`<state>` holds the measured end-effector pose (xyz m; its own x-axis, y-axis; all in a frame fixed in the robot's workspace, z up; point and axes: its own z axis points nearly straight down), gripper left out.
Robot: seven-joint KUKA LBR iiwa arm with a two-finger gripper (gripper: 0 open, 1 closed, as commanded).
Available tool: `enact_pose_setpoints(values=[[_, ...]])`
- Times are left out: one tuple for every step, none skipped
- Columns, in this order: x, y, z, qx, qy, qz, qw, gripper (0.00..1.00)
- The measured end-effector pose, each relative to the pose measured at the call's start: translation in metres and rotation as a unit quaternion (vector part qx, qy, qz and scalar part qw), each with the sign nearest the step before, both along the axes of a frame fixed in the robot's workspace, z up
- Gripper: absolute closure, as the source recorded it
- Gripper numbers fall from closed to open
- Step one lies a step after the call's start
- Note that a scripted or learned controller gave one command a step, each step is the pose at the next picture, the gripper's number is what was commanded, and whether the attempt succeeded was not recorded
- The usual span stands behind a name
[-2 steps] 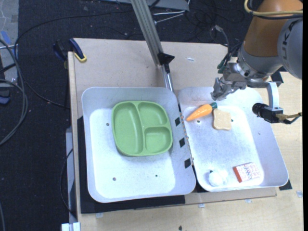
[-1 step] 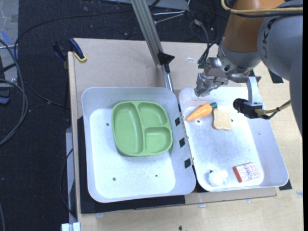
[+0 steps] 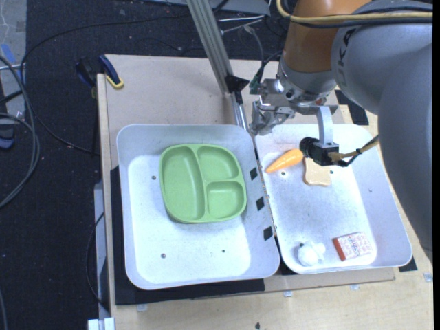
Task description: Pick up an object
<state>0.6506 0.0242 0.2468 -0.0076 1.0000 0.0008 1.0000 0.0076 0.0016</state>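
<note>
The gripper (image 3: 262, 121) hangs over the far left corner of the right bin (image 3: 323, 218), close to the seam where the two bins meet. From this angle it cannot be told whether it is open or closed, and nothing can be seen held in it. Above it the arm (image 3: 392, 47) comes in from the right, with its orange band (image 3: 320, 26) directly over the wrist. The closest loose thing is an orange carrot (image 3: 284, 161), which lies on the floor of the right bin just in front of the gripper and apart from it, with its thin end pointing toward the seam. Just beside the carrot's thick end lies a flat tan slice (image 3: 318, 177). At the near edge of the same bin a small white lump (image 3: 310, 254) sits near the left corner, and a red and white packet (image 3: 354, 246) lies flat a little to its right, apart from it. The left bin (image 3: 144, 246) holds a green plate (image 3: 203, 183) with three sections, lying flat toward the far side of the bin. Both bins rest side by side on the pale bench (image 3: 165, 88). A small blue and yellow tool (image 3: 110, 71) lies at the bench's far left corner.
</note>
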Motion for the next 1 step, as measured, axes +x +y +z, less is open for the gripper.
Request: enact_pose_setpoints(values=[[0.0020,0.0482,-0.0140,-0.0001,0.001,0.000,1.0000,1.00]])
